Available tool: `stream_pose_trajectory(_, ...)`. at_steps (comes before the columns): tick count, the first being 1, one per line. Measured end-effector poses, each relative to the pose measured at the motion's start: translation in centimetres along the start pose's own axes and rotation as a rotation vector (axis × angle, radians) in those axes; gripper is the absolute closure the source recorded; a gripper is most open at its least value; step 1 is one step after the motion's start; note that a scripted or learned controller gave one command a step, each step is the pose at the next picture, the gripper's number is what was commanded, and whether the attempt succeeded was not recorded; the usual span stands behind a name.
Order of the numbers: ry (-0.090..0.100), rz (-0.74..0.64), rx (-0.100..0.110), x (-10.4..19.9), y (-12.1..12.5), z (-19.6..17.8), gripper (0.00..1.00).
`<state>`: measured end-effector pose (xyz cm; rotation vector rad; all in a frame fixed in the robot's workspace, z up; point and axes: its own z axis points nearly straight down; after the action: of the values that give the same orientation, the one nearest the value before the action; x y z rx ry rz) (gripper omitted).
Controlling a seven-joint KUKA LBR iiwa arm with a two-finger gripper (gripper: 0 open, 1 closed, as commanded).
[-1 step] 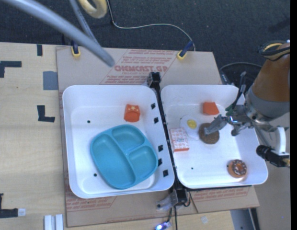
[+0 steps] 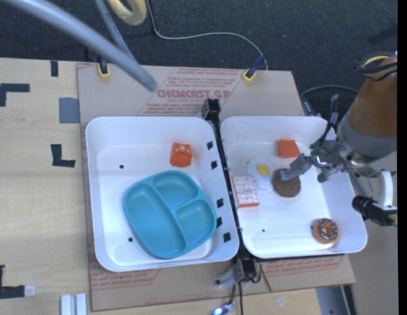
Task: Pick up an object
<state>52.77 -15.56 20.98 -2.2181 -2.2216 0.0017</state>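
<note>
- Left shallow white plastic bin (image 2: 102, 176): it holds a light blue plastic plate with three compartments (image 2: 169, 212), lying flat in the lower middle of the bin, and a small orange block-shaped item (image 2: 181, 154) just above the plate, apart from it.
- Divider: a row of black clips (image 2: 220, 176) runs along the seam where the two bins meet.
- Right shallow white plastic bin (image 2: 289, 241): near its left wall lies a small flat white packet with red print (image 2: 245, 191). Right of the packet sits a small yellow round item (image 2: 262, 170).
- Round brown item, matt and disc-like (image 2: 287, 185) (a cookie, by its look): it lies in the middle of the right bin, directly under the tip of the gripper.
- Grey two-finger gripper (image 2: 287, 174): it reaches in from the right at a slant and its tip overlaps the upper edge of the brown item. Whether it is open or closed cannot be told from this angle, nor whether it touches the item.
- Orange rectangular block (image 2: 287, 148): it lies just above the gripper, apart from it.
- Round doughnut-like item with brown and orange glaze (image 2: 325, 231): it rests near the lower right corner of the right bin, well apart from the gripper.
</note>
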Motion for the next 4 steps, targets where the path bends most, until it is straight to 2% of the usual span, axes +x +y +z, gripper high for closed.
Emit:
stream_pose_trajectory(1, 0.0, 0.001, 0.004, 0.3, -1.0, 4.9, 0.0)
stream_pose_trajectory(2, 0.0, 0.002, 0.005, -0.6, -0.9, 10.3, 0.0)
stream_pose_trajectory(3, -0.002, 0.001, -0.001, -0.6, -0.9, 12.6, 0.0)
stream_pose_trajectory(4, -0.004, 0.001, -0.004, -0.7, -0.8, 11.4, 1.0)
